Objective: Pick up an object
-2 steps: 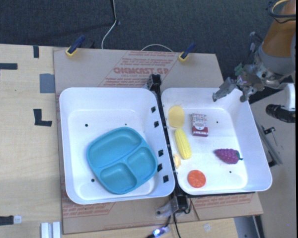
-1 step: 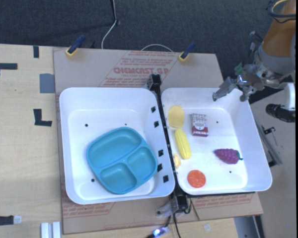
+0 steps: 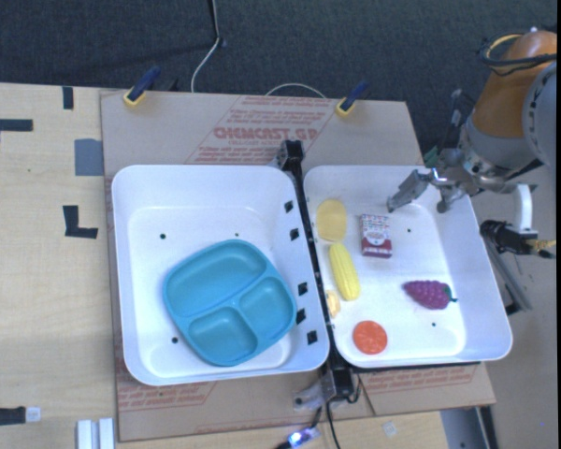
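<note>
At the far left, well away from the fingers (image 3: 419,195), the wooden tabletop (image 3: 37,279) shows a few dark tape marks. Next comes the left bin (image 3: 131,195), sitting on a sheet of cardboard (image 3: 252,129), and in it a blue divided tray (image 3: 229,302) lies flat toward the near side, far to the left of the fingers and lower. A black divider (image 3: 304,241) runs between the two bins. Just across it, in the right bin (image 3: 477,279), a pale yellow round piece (image 3: 332,219) lies left of the fingers and slightly below them, with a yellow corn cob (image 3: 343,271) just under it, running along the bin's left wall. A small red and white carton (image 3: 377,235) lies closest to the fingers, just below and a little left of them, apart from them. Further down, an orange round fruit (image 3: 370,337) sits near the front wall, and a purple bunch of grapes (image 3: 428,294) lies almost straight below the fingers, well apart. The fingers themselves hang over the back part of the right bin, spread wide, one tip pointing left toward the carton and the other down by the right wall, with nothing between them. The arm (image 3: 514,92) leans in from the right, its orange band showing at the upper edge.
</note>
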You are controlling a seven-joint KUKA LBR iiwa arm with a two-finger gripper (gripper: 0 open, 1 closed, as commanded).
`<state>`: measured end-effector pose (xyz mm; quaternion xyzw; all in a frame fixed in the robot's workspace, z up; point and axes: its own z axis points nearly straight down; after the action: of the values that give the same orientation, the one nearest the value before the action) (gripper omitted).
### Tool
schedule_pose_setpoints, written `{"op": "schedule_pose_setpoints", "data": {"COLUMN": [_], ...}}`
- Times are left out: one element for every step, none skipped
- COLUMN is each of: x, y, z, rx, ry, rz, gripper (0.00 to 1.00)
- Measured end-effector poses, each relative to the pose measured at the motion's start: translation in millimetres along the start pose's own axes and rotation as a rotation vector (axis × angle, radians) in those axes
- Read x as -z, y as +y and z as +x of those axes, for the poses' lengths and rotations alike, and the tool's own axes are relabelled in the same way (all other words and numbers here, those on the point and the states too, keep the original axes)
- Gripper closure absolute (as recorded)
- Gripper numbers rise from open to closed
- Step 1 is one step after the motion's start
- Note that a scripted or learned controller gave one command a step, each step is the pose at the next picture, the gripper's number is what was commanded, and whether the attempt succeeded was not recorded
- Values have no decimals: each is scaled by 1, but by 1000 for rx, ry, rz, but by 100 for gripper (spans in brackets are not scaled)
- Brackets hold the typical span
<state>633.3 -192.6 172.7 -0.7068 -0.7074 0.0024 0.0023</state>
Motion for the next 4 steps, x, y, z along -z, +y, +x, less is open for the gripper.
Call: {"op": "schedule_pose_setpoints", "data": {"x": [-64, -84, -68, -5], "y": [-4, -2, 2, 6], "z": [0, -1, 1, -1], "rx": [1, 1, 2, 1], "ry": [0, -2, 1, -2], "rz": [0, -9, -22, -12], "gripper": [0, 0, 100, 100]}}
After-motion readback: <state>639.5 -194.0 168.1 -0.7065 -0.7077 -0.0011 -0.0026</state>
